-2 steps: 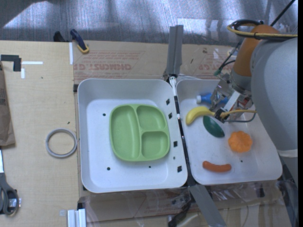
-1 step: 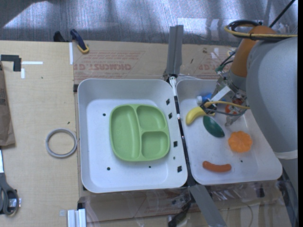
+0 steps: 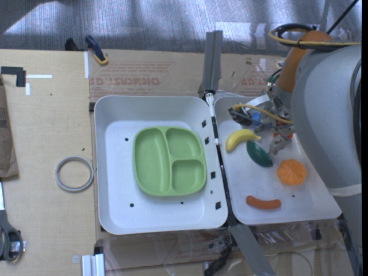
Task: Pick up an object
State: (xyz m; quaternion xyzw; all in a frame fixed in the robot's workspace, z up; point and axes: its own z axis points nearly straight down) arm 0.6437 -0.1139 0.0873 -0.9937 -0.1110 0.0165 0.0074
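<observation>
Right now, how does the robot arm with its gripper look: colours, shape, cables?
The arm is thick, rounded and light grey, with an orange band near the wrist. Black and yellow cables loop over its top. The gripper is a small dark metal assembly with blue and yellow wiring.

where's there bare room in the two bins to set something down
Left bin: bare floor rings the green divided plate, widest between plate and left wall. Right bin: crowded with banana, dark green piece, orange, sausage and gripper; a bare patch lies below the banana, left of the orange.
</observation>
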